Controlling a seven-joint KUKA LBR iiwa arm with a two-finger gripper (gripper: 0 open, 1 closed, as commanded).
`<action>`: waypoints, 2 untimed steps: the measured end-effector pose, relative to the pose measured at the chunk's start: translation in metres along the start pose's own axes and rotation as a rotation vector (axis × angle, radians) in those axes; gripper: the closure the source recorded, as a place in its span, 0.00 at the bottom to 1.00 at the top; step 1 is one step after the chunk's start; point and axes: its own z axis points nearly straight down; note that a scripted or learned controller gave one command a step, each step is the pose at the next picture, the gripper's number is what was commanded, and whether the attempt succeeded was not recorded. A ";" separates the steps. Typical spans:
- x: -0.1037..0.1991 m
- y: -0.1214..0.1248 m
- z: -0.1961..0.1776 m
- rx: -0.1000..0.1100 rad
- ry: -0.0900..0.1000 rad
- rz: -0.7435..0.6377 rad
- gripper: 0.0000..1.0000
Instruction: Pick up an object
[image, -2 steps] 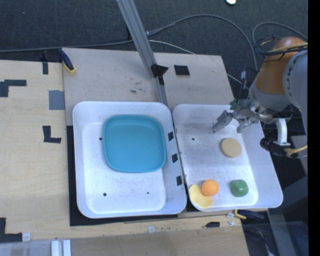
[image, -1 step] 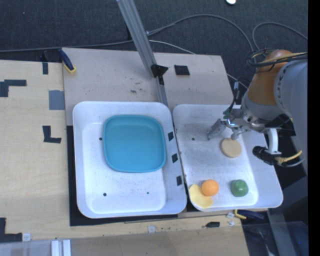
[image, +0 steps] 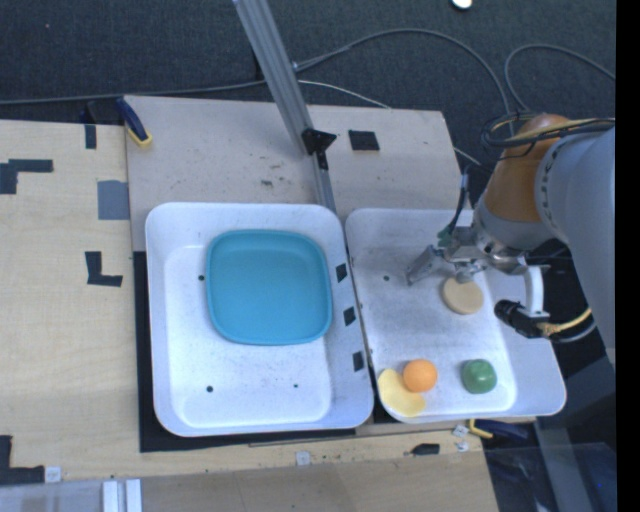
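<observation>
My gripper (image: 443, 272) hangs over the upper middle of the right bin (image: 400, 320), reaching in from the right. It is open, with one finger (image: 418, 268) slanting out to the left and nothing between the two. A tan round disc (image: 463, 297) lies on the bin floor just below and right of the gripper, partly under the wrist. Along the bin's front edge sit an orange ball (image: 420, 375), a green object (image: 479, 376) and a yellow piece (image: 397, 395) tucked against the ball.
The left bin (image: 180, 330) holds a blue square plate (image: 268, 285). A slanted metal pole (image: 290, 90) rises behind the bins. Black cables (image: 530, 320) loop at the arm's wrist over the right bin's right rim.
</observation>
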 end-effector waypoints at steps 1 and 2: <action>0.000 0.001 -0.011 -0.002 0.000 0.000 1.00; -0.004 -0.004 -0.056 0.004 0.003 0.000 1.00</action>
